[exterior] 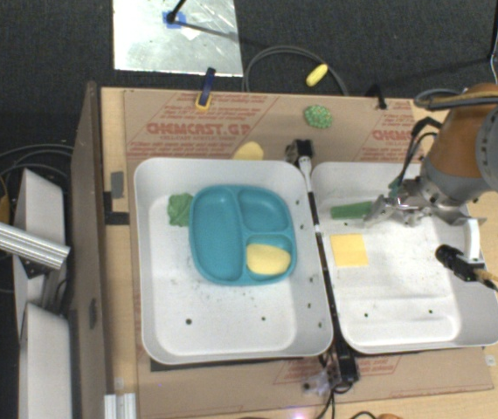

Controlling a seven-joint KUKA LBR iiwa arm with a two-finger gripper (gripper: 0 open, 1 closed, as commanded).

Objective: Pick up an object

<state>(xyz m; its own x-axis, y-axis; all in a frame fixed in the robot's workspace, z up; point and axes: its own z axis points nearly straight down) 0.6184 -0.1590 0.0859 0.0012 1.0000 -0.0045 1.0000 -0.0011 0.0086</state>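
Here green stick (350, 209) lies left-right, right end clamped in pincer (378, 206)

A foil sheet (177, 23) and grey cables (277, 55) lie behind the bench.

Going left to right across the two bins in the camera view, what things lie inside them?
Green leafy piece → blue divided plate → yellow lump on the plate → yellow square → green stick → gripper.

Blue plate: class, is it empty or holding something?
Holding something: a yellow piece lies in the lower right compartment of the blue plate.
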